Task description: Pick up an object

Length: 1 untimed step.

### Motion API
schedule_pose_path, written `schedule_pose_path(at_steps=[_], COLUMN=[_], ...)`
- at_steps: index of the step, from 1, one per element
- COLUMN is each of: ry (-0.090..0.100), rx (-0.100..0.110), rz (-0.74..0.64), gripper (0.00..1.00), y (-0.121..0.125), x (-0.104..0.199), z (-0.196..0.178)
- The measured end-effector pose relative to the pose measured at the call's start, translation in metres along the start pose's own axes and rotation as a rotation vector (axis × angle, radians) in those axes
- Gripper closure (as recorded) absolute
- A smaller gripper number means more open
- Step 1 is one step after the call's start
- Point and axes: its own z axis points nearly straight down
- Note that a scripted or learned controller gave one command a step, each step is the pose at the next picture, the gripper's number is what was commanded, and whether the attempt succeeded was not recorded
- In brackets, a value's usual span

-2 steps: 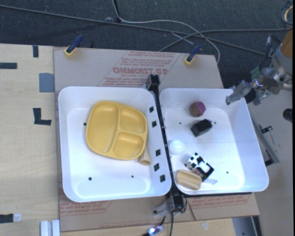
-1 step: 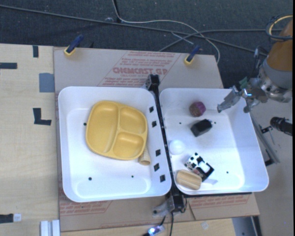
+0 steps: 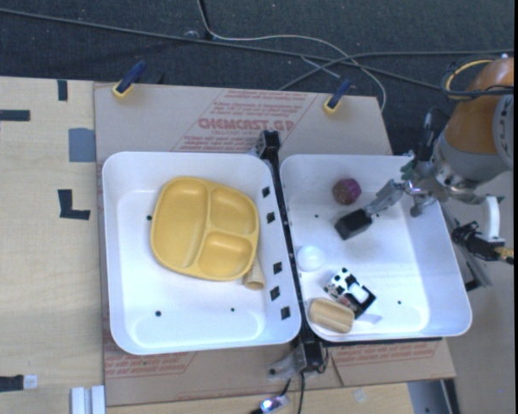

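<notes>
The black pincer (image 3: pixel 354 224) is lowered into the right white plastic bin (image 3: pixel 432 257), just beside the small dark-red ball (image 3: pixel 346 190), presumably for a grasp, though whether it is wide or narrow cannot be told.

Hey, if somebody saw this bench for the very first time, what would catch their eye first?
Most likely the big yellow divided plate lying in the left bin, the brightest thing on the bench. Next, the grey arm with its orange band, reaching in from the right, its gripper low in the right bin beside a small dark purple ball. Near that bin's front edge lie a black-and-white checkered object and a tan block.
</notes>
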Motion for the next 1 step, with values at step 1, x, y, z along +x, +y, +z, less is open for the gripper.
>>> schedule_pose_path(at_steps=[1], ry=[-0.002], rx=[-0.010], rz=[0.001], gripper=[0.00], y=[0.0014], x=[0.0095], z=[0.0475])
